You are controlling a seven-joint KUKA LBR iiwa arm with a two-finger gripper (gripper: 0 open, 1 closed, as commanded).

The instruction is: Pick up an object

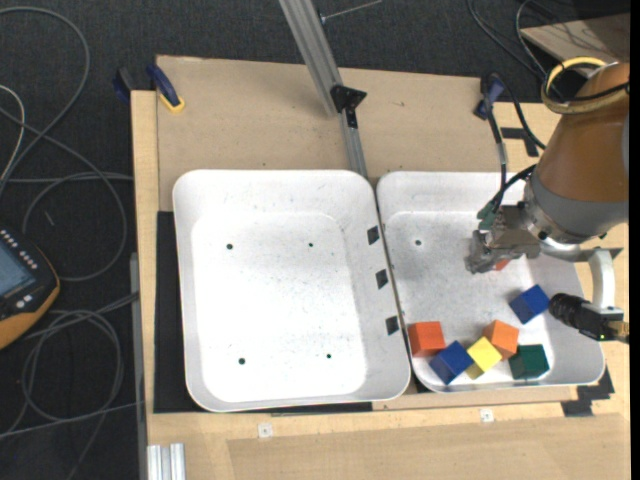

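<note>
Camera view. Dark carpet with loose cables around a wooden bench (pixel 250 108); two shallow white bins side by side on it. Left bin (pixel 200 198) bare of blocks. Right bin (pixel 440 193) carrying all the blocks, gathered along its near edge and near-right corner.

Gripper (pixel 487 258) hanging over the middle of the right bin, reaching in from the right. A small reddish patch visible at the fingertips, too blurred to identify; finger state cannot be told.

Blocks lying toward the near edge from the gripper. Blue block (pixel 531 303) nearest, toward the near-right, standing apart from the rest and turned diagonally. Further toward the near edge, a tight cluster: orange block (pixel 427 337) at its left, second blue block (pixel 451 360), yellow block (pixel 484 353), second orange block (pixel 505 336), green block (pixel 529 362) at the near-right corner. Cluster blocks touching or nearly so.

Judgement: lone blue block the easiest candidate, with free space on all sides.
</note>
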